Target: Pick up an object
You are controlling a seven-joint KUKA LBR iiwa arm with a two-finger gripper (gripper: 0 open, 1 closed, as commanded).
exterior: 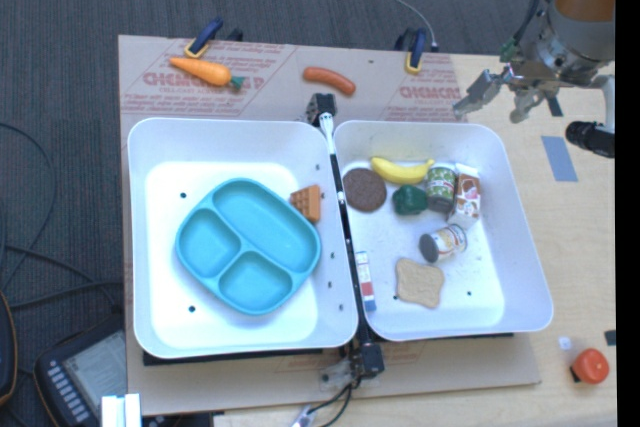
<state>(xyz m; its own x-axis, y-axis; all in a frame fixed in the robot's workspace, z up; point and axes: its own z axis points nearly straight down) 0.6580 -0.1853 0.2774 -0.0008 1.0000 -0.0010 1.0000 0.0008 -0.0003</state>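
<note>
The right bin (520,245) holds a yellow banana (402,169), a brown cookie (365,189), a green vegetable (409,200), a green-labelled can (441,187), a red and white carton (464,195), a silver can (445,242) lying on its side and a slice of toast (419,283). My gripper (500,101) hangs above the bench beyond the right bin's far right corner. It is open, with its fingers (474,97) spread and nothing between them. It is well apart from every object.
The left bin (150,215) holds a blue divided plate (248,245) and an orange waffle piece (308,203). A carrot (205,71) and a sausage (329,80) lie on the board behind the bins. An orange object (590,367) sits on the bench at the bottom right.
</note>
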